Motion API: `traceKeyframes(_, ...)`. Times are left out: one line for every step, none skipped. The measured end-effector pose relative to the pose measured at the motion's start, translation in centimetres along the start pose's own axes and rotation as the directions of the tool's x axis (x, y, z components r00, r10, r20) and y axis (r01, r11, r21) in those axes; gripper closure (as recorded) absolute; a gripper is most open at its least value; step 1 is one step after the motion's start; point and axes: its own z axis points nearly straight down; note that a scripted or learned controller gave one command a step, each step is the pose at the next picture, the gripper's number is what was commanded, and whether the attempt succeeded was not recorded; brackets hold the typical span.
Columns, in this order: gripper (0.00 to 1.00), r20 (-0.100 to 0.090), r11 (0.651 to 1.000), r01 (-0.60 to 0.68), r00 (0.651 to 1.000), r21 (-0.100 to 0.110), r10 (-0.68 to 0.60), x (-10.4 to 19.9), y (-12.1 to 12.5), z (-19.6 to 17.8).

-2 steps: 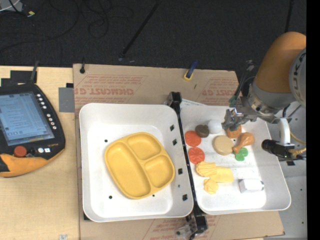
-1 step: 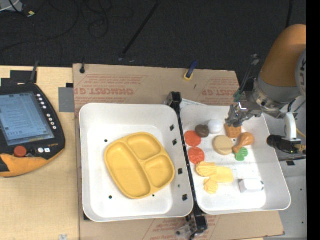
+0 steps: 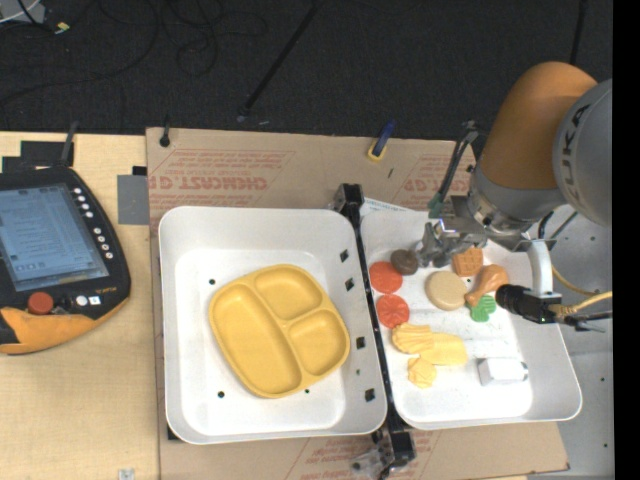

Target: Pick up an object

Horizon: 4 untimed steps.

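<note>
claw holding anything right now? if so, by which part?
Cannot be told. The claw is low in the right bin, next to the small brown piece and above the round beige piece, but no item is visibly gripped.

Grey arm (image 3: 590, 158) with a rounded orange band (image 3: 535, 118) above the wrist (black lettering on the grey shell). Metal gripper (image 3: 437, 240), dull silver, with a thin dark cable (image 3: 455, 168) looping above it.
</note>
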Motion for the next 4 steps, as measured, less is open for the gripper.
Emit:
traceKeyframes(1.0, 0.0, 1.0, 0.001, 1.0, -0.001, -0.001, 5.1, 0.1, 0.3)
traceKeyframes(1.0, 0.0, 1.0, 0.001, 1.0, 0.0, -0.001, 9.9, -2.2, -0.4)
traceKeyframes(1.0, 0.0, 1.0, 0.0, 1.0, -0.001, 0.0, 12.8, -2.2, -0.3)
traceKeyframes(1.0, 0.002, 1.0, -0.002, 1.0, -0.004, 0.002, 11.6, -0.9, -1.5)
